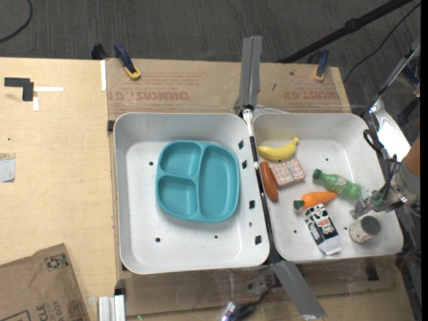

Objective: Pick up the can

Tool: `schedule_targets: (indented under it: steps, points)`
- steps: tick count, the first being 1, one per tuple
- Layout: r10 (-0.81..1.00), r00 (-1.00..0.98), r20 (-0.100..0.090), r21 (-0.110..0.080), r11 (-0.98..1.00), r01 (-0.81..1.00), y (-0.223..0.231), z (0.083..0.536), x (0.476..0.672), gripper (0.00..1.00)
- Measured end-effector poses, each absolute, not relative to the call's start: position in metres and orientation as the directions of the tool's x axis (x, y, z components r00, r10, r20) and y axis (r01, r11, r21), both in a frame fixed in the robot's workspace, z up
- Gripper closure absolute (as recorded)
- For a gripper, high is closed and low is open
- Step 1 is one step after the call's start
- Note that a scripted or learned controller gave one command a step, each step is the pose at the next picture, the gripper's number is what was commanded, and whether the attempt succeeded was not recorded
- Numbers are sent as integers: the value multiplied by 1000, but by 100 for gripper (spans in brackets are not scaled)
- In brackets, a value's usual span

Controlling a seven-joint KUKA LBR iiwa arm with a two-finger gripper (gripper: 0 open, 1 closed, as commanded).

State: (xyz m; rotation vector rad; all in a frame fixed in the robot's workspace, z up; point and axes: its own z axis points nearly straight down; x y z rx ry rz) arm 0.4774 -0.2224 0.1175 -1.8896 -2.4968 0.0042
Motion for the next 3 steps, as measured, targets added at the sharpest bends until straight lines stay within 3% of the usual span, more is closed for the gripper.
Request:
schedule_targets:
  steps: [1, 2, 3]
  points:
    - [991, -130, 0, -5, 130, 991, -216, 180, 559, 100]
    - [992, -130, 0, -5, 130, 992, -216, 179, 559, 0]
    - [997, -78, 1, -7, 78, 997, -223, 150, 533, 0]
